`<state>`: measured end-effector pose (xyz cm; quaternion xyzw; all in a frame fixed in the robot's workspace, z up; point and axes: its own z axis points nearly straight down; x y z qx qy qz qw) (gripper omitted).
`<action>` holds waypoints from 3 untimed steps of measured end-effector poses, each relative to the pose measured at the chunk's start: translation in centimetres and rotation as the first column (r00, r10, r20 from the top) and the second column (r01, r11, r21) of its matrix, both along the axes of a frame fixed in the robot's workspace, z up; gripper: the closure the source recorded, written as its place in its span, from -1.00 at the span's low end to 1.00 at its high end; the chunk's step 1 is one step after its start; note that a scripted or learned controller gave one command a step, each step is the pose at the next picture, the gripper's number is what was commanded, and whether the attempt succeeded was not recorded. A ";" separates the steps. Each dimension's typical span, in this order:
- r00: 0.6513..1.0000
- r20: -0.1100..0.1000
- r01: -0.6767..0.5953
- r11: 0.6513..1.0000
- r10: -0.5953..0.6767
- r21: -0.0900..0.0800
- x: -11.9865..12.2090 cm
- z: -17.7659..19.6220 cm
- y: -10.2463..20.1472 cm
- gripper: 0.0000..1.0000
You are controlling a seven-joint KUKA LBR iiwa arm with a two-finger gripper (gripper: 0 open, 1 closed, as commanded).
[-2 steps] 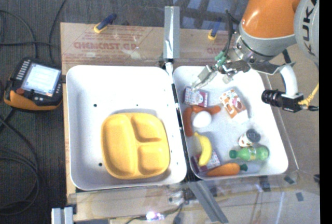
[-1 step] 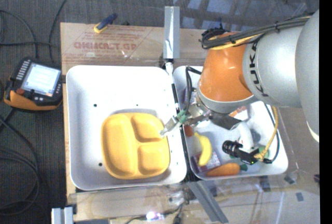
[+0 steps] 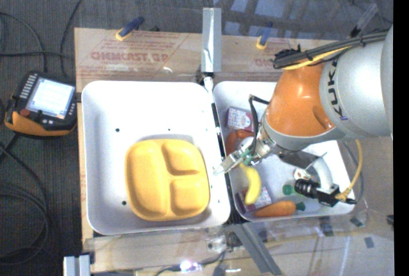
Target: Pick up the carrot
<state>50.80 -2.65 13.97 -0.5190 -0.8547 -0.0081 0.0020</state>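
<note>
Camera view: the carrot (image 3: pixel 276 209) lies flat near the bottom edge of the right bin (image 3: pixel 225 94), lower centre-right of the frame, just below a banana (image 3: pixel 252 184) and beside something purple at its left end. The arm (image 3: pixel 307 108) comes in from the right, w/ the gripper (image 3: pixel 241 157) sitting above the banana, near the bin's left wall — up-frame of the carrot and apart from it. Whether the gripper is open or closed I cannot tell; nothing visibly sits in it. Judging by this, the step in hand is the approach — no grasp yet. Next move likely calls for shifting down-frame & a bit right, clearing the banana, lining up across the carrot's long axis. Left bin (image 3: pixel 102 140) holds a yellow tray (image 3: pixel 167 179). Writing: "KU…" on the arm; faint red print on the board (image 3: pixel 128 54) at upper left, approx. "CHEMCAST".
</note>
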 end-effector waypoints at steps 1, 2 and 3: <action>0.990 -0.014 0.141 0.990 -0.141 -0.019 5.6 9.0 -5.7 -1.00; 0.992 -0.011 -0.126 0.992 0.126 -0.018 0.5 19.3 -10.2 -1.00; 0.999 -0.015 -0.048 0.999 0.048 -0.014 -2.0 8.6 -5.7 -1.00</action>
